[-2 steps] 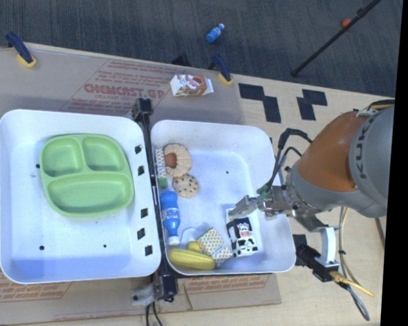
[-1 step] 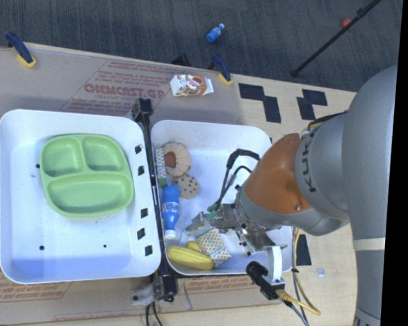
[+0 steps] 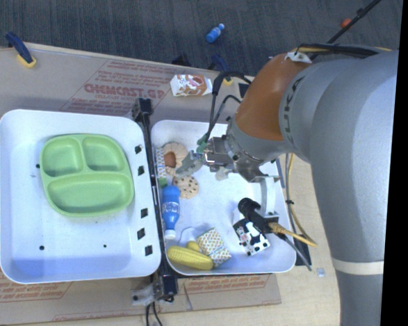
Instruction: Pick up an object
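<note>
1. Shallow white plastic bin, left (image 3: 10,250). It rests on a brown cardboard sheet with red print (image 3: 112,86) laid over the tabletop (image 3: 298,305). It contains a pale green divided plastic plate (image 3: 86,175) with three compartments, lying flat in the far half.

2. Small white and red printed carton (image 3: 190,85). It lies on the cardboard beyond the two bins.

3. Shallow white plastic bin, right (image 3: 215,208). It holds the objects available for picking.
- Along the left wall, far to near:
  - round tan biscuit (image 3: 175,152)
  - brown chocolate-chip cookie (image 3: 187,185)
  - blue plastic bottle with white cap (image 3: 170,209), lying lengthwise
  - yellow plastic banana (image 3: 189,257), in the near left corner
- A diamond-patterned packet (image 3: 214,244) touches the banana on its right.

4. End effector (image 3: 192,163), on the grey arm with orange band (image 3: 277,108). It sits over the far left of the right bin, just beside the biscuit and the cookie. Whether it is set wide or narrow cannot be told.
</note>
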